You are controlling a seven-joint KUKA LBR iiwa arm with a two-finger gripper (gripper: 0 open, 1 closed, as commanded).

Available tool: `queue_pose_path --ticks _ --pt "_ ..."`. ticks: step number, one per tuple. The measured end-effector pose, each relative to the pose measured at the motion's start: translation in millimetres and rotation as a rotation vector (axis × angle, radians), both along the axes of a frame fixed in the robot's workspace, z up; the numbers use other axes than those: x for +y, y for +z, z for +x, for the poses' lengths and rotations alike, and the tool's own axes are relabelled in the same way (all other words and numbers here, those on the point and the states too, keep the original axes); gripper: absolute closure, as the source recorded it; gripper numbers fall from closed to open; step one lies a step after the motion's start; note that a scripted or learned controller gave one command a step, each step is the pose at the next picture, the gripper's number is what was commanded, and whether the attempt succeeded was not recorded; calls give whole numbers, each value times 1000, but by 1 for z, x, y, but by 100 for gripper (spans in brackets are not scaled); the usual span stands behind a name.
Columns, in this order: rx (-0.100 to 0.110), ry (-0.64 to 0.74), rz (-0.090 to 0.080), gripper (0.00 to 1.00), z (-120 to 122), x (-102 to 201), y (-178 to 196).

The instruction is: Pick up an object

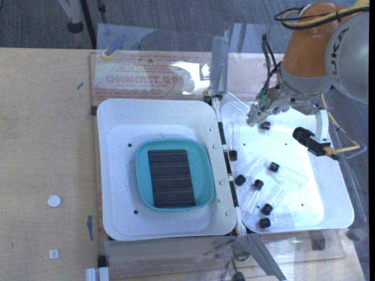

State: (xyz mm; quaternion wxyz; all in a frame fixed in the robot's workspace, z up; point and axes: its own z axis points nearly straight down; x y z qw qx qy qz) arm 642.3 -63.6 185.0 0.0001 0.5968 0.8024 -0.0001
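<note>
Peering at gripper (258,115) over right bin (337,212), about 11 o'clock corner; fingers blurred, cannot tell whether apart or clamped. Clear vials (258,192) with black caps scattered toward 6 o'clock, glassy bodies hard to trace on white. Left bin (114,116) carries teal tray (202,180), dark ridged insert. Wooden bench (41,127); grey floor at 12 o'clock.

Clear plastic vials (255,196) — matt wooden bench (41,133).

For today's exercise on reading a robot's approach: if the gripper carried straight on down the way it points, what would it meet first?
Probably the clear vial with a black cap, directly below the gripper in the right bin; depth is unclear, so it may reach the bin's floor instead.
</note>
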Motion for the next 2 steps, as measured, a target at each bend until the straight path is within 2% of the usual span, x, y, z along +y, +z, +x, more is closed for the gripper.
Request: queue_pose_path --ticks 1,2 --pt "-4 90 -2 100 25 -65 -73" --pt "-4 295 -1 100 3 -115 -97"
